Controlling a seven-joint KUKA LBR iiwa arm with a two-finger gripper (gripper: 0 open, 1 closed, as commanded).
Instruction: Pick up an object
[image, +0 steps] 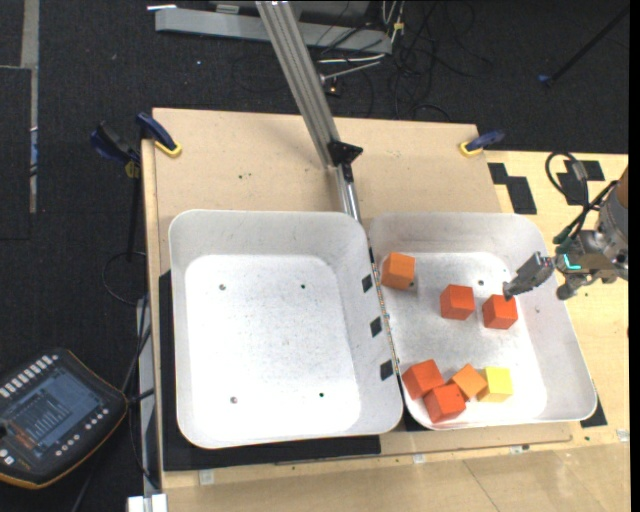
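Matt white plastic bins (268, 225) (finely speckled) on a smooth pale wooden bench (250, 150).

- Desk (260, 160): tan board surface.
- Left white bin (190, 300) and right white bin (560, 350): resting on it, side by side, touching.
- Clamps (160, 135), (480, 143): gripping its far corners.

Six blocks (456, 301) in the right bin (560, 340) — five orange-red, one yellow (497, 382).

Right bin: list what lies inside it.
Right bin holds seven blocks: orange, red, red by the gripper, and a cluster of red, orange, yellow. Anything beneath the cluster is hidden.
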